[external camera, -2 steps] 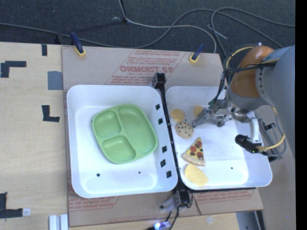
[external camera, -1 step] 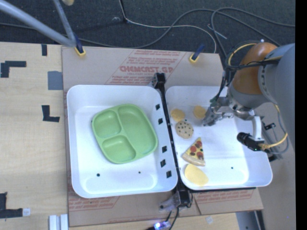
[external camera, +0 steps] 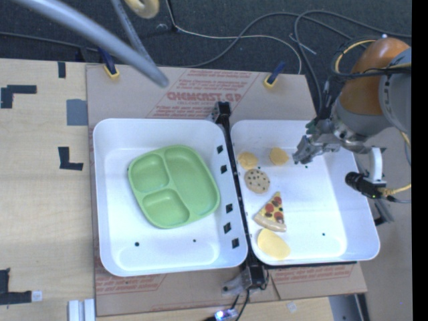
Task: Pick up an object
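Note:
The right bin holds several toy foods: a small yellow piece, another yellow piece, a chocolate-chip cookie, a pizza slice and a pale yellow oval. My gripper hangs over the bin's upper middle, just right of the second yellow piece, pointing down and to the left. Nothing shows between its fingers.
A green three-compartment plate lies in the left bin. A black divider runs between the bins. A black fitting with a yellow cable juts from the arm over the right bin's right side.

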`<control>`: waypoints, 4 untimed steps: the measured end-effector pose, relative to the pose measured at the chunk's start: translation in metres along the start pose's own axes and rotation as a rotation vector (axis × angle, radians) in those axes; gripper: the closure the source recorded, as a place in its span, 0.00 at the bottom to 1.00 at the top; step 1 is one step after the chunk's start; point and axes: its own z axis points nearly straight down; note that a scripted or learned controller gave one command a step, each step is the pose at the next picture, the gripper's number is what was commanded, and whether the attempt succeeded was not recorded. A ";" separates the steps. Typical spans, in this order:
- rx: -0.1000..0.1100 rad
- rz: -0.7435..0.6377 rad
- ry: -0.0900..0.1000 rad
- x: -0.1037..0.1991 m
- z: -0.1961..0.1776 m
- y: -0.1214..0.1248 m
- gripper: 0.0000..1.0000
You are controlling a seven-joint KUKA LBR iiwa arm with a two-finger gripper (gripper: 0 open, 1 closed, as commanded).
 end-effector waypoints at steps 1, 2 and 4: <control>-0.001 -0.001 0.000 0.010 -0.058 0.001 1.00; -0.001 -0.001 0.000 0.011 -0.111 0.003 1.00; 0.006 -0.004 0.001 0.105 -0.099 -0.014 1.00</control>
